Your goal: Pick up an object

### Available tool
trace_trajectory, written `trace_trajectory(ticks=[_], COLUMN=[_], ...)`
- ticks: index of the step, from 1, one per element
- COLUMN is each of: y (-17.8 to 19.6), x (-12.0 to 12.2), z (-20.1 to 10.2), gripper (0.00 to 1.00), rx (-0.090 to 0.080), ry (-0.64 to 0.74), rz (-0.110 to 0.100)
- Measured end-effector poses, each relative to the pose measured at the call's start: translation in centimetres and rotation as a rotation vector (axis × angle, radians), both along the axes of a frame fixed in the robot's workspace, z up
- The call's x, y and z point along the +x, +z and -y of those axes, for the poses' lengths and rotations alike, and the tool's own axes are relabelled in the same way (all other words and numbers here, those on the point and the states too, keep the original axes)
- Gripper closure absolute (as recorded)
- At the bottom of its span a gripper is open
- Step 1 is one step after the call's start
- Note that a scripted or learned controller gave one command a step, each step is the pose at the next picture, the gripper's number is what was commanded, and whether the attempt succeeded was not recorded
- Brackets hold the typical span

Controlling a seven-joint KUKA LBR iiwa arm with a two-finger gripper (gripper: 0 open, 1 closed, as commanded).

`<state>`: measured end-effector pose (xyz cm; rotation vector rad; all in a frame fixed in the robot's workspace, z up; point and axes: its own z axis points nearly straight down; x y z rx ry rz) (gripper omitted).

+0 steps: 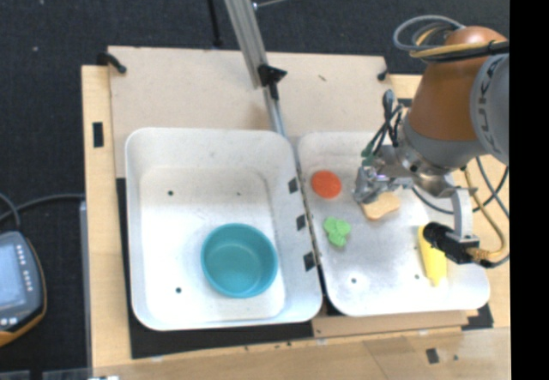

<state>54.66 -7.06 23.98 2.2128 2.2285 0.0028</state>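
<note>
Pick not yet done: the pincer (371, 190) is low in the right bin (377, 292).

We cannot tell its opening; the tan bread-like piece (382, 207) lies touching it at centre right, not lifted.

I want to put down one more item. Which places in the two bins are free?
Left bin: bare floor above and left of the teal bowl. Right bin: bare strip along its near edge. Crowded near the gripper: orange ball, tan piece, green piece, yellow object.
</note>
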Motion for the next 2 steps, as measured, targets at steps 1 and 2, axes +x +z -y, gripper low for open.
trace_trajectory(ticks=[1, 2], y=[0.5, -0.6], x=[1.3, 3.1], z=[-5.7, -10.4], gripper=[1.0, 1.0], rx=[0.001, 0.0], ry=[0.001, -0.001], rz=[0.0, -0.001])
